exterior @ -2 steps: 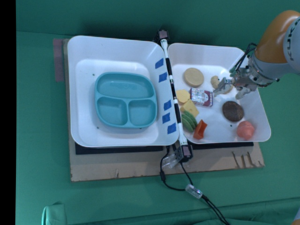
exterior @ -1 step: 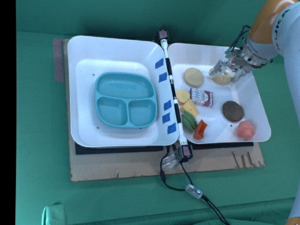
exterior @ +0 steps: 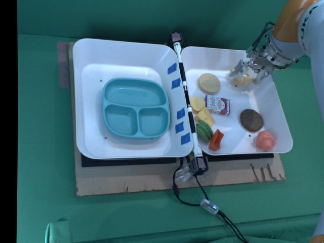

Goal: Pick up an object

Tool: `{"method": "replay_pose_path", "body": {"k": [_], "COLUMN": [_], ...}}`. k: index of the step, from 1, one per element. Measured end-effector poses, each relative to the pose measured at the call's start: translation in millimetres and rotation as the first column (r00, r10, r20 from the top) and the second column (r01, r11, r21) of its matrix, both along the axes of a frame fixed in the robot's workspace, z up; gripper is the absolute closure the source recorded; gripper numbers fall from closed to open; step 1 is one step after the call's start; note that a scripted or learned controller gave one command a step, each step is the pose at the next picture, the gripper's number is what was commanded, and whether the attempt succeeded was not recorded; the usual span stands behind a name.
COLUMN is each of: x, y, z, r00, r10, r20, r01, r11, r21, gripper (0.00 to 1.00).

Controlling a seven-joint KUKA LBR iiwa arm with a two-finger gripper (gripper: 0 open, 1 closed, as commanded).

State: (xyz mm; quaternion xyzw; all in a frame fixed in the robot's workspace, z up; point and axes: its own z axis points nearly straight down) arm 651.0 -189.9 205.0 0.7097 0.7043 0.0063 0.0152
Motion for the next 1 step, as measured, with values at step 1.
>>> {"method": "replay_pose_path", "body": {"k": [1], "x": [-79.4], "y": [26.9], "z": [141.9], "r00": [1.0], "r10": [0.003], "r20": [-0.016], "r01": [-0.003], "r11": [1.0], "r21": [0.006], "gripper": [1.0]}}
